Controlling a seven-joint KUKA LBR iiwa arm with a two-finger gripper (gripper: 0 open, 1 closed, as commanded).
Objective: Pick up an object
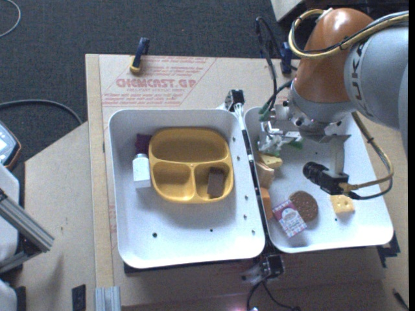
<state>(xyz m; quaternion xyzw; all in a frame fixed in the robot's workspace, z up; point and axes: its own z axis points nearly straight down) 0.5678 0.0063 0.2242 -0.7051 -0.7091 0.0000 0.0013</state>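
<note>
Bench (104, 173) bore two white bins: right bin (373, 222) under the gripper, left bin (185, 241) beside it, touching

We take this for a robotics lab: a grey and orange industrial arm (350, 63) over two white bins (123, 173) on a plywood desk (97, 109), loose cables (39, 105) across dark carpet (65, 18).

1. The two white bins, left (126, 232) and right (373, 222), look like smooth plastic with a faint sheen.
2. The yellow divided tray (170, 149) in the left bin looks like matt plastic.
3. The worktop (97, 141) is pale board, matt, with red print near its far edge.
4. The arm's orange band (327, 34) is glossy; its grey shell (389, 70) is smooth.
5. The floor (65, 18) looks like dark, rough carpet.
</note>
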